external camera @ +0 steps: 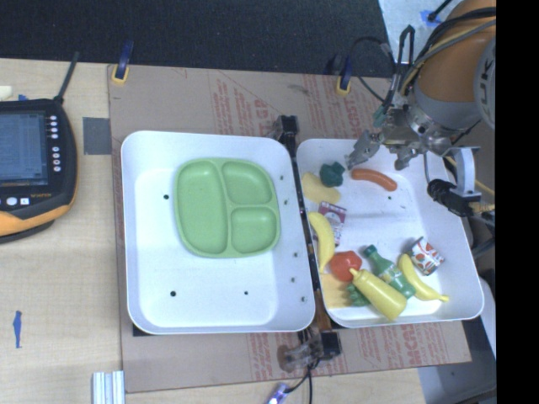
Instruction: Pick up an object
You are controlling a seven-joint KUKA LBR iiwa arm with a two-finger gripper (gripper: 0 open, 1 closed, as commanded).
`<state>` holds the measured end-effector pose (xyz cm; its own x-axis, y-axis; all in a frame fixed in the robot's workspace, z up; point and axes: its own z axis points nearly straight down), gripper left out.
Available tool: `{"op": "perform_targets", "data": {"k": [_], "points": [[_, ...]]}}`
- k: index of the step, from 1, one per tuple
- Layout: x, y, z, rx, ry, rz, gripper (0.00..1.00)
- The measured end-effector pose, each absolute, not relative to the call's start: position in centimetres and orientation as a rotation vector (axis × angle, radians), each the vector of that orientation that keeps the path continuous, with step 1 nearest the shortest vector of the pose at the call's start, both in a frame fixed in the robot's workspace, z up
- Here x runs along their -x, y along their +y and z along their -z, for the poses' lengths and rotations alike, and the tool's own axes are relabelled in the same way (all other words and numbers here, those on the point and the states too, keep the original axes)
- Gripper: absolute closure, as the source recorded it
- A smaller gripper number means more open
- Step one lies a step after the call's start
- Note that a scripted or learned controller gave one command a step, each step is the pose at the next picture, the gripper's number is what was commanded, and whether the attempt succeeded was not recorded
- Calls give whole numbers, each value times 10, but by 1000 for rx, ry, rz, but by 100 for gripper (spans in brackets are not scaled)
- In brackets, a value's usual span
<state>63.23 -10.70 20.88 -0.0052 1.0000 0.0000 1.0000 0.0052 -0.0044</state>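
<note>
We see the gripper [384,152] above the right bin [459,225], fingers spread. It grips nothing; the sausage [373,178] seems just below.

Your right bin [468,263] is crowded along its lower edge by bananas [323,239], bottles [378,294] and a can [426,255]; its middle floor lies open.

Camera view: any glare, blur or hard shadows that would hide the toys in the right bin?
Camera view: light is even and soft; the right bin reads bright white without hiding its toys; the hot dog and banana are slightly soft but recognisable; the tool casts a faint shadow.
</note>
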Motion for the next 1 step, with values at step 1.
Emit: {"op": "perform_targets", "data": {"k": [1], "points": [[-596, -147, -109, 2214, -2225, -8, 0]]}}
